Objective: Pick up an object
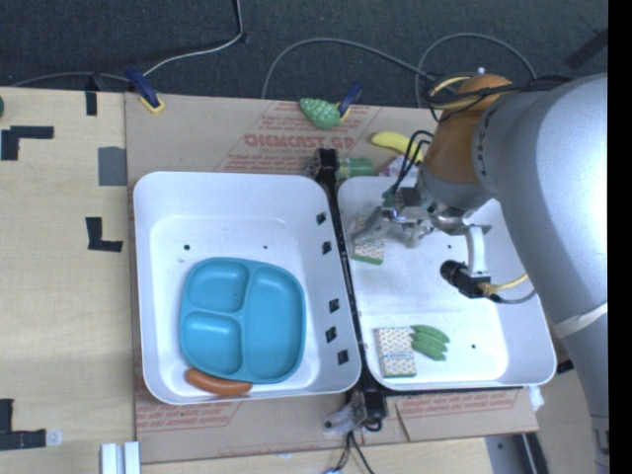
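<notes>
the robot arm reaches into the right bin from the right. its pincer is low in the far left part of that bin, just above a small green and white block. it is too blurry to tell how wide the pincer is. near the front lie a patterned block and a green pea pod, touching. the left bin holds a blue plate and an orange sausage.

Bench w/ two bins (white).
</notes>
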Action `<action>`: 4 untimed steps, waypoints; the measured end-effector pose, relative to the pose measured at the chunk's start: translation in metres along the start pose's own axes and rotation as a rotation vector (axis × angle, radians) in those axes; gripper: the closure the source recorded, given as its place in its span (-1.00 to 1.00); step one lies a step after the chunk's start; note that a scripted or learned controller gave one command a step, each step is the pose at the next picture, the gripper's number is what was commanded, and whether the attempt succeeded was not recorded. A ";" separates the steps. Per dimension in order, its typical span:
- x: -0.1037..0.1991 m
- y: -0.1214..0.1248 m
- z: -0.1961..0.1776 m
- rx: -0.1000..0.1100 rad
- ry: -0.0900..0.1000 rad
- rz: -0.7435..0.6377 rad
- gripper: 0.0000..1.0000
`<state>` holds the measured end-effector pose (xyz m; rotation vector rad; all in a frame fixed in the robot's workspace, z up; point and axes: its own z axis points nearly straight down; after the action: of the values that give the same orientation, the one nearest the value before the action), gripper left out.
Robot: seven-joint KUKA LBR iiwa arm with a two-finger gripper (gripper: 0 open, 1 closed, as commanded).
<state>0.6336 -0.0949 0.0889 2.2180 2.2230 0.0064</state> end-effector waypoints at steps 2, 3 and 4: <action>0.000 0.035 -0.006 0.003 -0.006 -0.001 1.00; 0.000 0.035 -0.006 0.003 -0.006 -0.001 -1.00; -0.004 0.000 0.003 0.002 -0.004 0.001 -1.00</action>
<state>0.6331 -0.0991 0.0861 2.2182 2.2209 0.0001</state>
